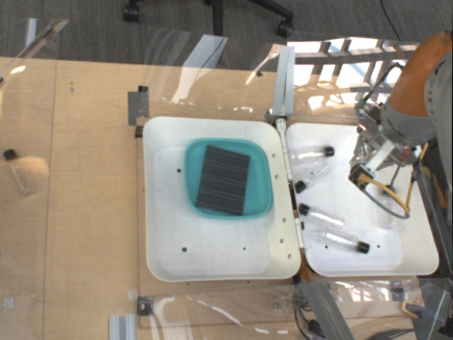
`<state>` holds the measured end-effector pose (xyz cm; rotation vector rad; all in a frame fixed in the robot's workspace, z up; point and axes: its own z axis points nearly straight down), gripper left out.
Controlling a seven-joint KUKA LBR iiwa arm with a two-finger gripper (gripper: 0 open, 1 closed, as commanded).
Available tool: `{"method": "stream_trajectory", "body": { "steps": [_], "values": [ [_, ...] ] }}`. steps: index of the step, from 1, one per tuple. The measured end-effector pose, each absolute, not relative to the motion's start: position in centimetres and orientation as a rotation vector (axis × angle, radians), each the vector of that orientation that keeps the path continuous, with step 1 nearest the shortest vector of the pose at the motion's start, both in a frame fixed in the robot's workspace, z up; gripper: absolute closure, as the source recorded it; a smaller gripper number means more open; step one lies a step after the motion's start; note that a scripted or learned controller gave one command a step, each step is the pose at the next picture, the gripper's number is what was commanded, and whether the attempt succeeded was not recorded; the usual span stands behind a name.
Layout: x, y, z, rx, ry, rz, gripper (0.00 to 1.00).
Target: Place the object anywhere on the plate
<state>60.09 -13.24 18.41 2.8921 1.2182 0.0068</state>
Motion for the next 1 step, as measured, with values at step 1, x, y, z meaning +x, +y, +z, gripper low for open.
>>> {"method": "stream_trajectory", "body": {
  "steps": [1],
  "values": [
    [60.09, -13.24, 18.41, 2.892, 1.218, 0.007, 0.0]
  ]
}}
